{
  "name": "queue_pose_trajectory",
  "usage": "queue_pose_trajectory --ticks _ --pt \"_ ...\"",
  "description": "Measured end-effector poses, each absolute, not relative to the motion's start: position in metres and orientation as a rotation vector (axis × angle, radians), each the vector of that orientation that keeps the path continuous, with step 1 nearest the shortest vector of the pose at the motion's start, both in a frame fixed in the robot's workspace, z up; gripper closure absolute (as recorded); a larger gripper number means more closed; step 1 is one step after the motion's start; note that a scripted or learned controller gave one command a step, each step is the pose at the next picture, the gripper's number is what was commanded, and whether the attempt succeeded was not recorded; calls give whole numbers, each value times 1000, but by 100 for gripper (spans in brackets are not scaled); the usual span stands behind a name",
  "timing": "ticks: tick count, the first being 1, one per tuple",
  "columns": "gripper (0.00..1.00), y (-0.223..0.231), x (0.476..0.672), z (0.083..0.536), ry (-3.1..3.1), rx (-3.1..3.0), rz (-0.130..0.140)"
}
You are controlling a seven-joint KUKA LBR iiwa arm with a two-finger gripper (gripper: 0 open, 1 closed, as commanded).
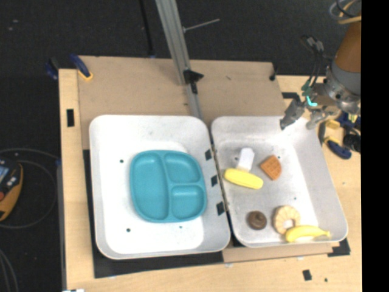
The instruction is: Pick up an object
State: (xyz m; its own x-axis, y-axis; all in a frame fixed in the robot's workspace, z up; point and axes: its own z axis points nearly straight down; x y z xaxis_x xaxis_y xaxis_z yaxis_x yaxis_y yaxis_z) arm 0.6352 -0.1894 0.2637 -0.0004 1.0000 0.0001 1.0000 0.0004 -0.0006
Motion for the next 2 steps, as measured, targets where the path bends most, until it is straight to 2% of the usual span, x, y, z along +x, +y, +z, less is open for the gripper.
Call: queue_pose_trajectory --ticks 1,2 --pt "0 -189 636 265 -2224 -2222 -2" --pt "0 -193 633 223 -2221 -2221 4"
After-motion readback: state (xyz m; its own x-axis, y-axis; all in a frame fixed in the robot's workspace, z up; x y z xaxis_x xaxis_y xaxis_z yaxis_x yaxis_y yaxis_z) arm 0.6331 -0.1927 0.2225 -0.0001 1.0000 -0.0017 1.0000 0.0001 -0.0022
